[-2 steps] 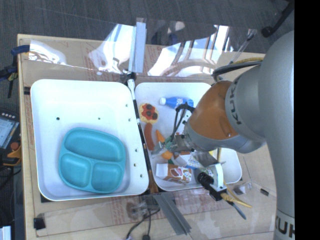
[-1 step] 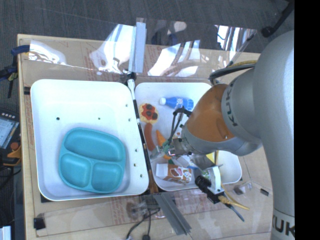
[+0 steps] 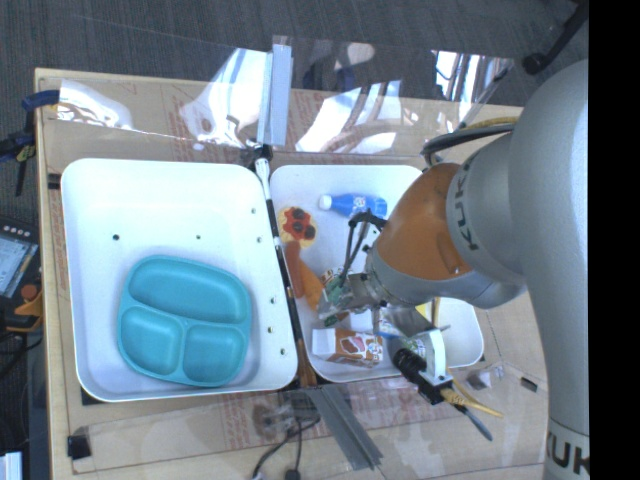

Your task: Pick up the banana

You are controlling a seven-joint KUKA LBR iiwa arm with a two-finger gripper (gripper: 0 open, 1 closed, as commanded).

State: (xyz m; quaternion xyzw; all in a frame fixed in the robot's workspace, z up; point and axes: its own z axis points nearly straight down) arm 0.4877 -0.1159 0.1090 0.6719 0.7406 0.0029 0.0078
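Banana: judged to be the thin yellow sliver behind the tool, mostly covered by the arm's wrist, inside the right bin; identification is uncertain. Tool is low over clutter in that bin, and its state, released or clenched, cannot be told. Nothing is visibly grasped. Just beside the tool lie an orange item and a printed packet; beyond it, a blue bottle. Crowding likely explains the steep approach. Well apart from the tool, the left bin carries a teal divided tray. Both bins sit on the counter.
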